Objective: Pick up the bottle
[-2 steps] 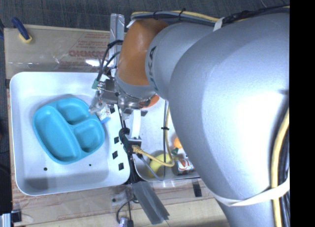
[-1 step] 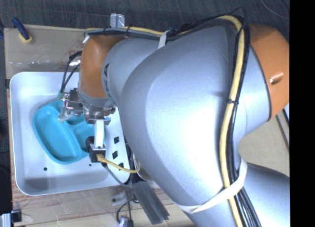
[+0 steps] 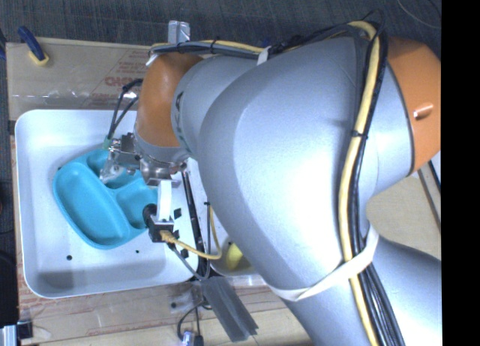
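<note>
The grey arm (image 3: 300,149) lies nearest the camera and hides most of the bench; from its orange band (image 3: 159,104) the wrist points down into the white bin (image 3: 41,262), and the claw (image 3: 120,163) sits low inside it. Directly under the claw, and spreading from it toward the near wall of the bin, lies a light blue plastic thing that I take to be the bottle (image 3: 94,213) — it rests on its side on the bin floor, with its upper end tucked under the claw. The wrist housing covers the tips, so I cannot tell whether the claw is apart, together or clamped on anything, and nothing shows the bottle as gripped. To do the grasp well, the claw should come down across the narrow width of the bottle rather than along its length, centred on the body rather than out at one end, so the smooth, rounded plastic does not squirt sideways as it closes. The lift should then be straight and slow. A black cable (image 3: 187,209) hangs just beside the claw on the arm's side and should stay clear of the bottle, while a small yellow thing (image 3: 232,256) farther that way, half under the arm, is best left alone.
</note>
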`<state>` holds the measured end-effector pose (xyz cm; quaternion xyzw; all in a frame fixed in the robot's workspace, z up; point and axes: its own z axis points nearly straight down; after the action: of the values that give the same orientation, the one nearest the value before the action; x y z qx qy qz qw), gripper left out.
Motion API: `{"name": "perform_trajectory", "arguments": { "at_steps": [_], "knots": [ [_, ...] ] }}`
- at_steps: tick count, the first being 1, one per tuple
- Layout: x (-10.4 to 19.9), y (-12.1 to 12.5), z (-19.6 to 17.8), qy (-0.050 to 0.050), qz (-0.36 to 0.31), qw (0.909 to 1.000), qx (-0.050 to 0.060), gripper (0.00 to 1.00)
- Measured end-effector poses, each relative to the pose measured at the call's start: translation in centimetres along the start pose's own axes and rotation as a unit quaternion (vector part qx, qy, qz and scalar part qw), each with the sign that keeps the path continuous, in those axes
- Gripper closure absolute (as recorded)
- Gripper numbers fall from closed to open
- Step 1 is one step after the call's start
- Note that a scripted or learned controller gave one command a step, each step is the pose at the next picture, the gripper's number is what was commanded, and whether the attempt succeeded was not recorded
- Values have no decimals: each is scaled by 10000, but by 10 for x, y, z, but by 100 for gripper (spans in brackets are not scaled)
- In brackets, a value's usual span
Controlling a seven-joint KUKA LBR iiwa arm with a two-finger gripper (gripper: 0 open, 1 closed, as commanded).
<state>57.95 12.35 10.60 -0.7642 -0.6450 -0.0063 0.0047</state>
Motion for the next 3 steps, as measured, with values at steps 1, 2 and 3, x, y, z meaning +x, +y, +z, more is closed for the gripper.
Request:
{"name": "perform_trajectory", "arguments": {
  "at_steps": [1,2,3],
  "knots": [
    [-3,-2,-4,-44,-10,10000,42,100],
    [99,-7,-106,-79,-611,9981,23,100],
    [80,-24,-126,-94,2084,9780,15,100]
  ]
}}
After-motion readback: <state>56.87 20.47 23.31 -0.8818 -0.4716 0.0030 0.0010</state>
